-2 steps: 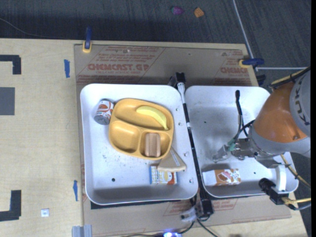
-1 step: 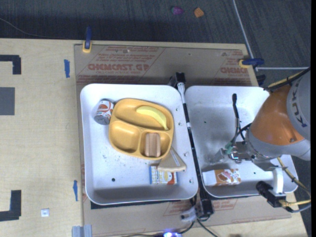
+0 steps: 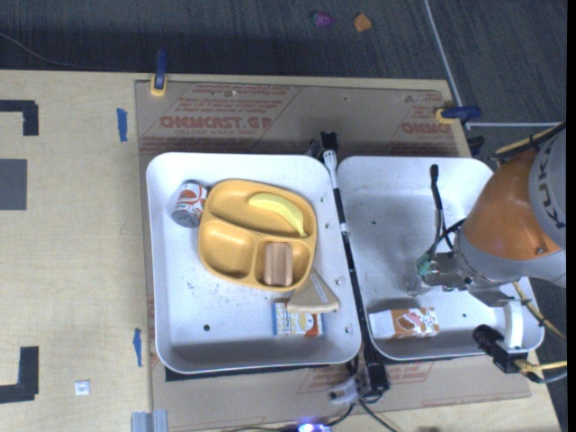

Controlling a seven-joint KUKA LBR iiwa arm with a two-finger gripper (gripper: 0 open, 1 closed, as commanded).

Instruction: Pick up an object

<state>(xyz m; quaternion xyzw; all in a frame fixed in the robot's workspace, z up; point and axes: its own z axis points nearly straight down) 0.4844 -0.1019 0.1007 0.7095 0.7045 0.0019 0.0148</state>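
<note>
My tool [image 3: 430, 277] hangs over the right bin [image 3: 396, 196]. I cannot tell if it is wide or narrow. A small snack packet [image 3: 416, 321] lies flat on the bin floor just below my tool, near the front wall.

The left bin [image 3: 171, 331] holds a tray [image 3: 225, 250], with a can [image 3: 188, 203] just left of it and a carton [image 3: 297, 320] before it. A packet [image 3: 414, 321] lies in the right bin [image 3: 378, 196], right of the tray.
</note>
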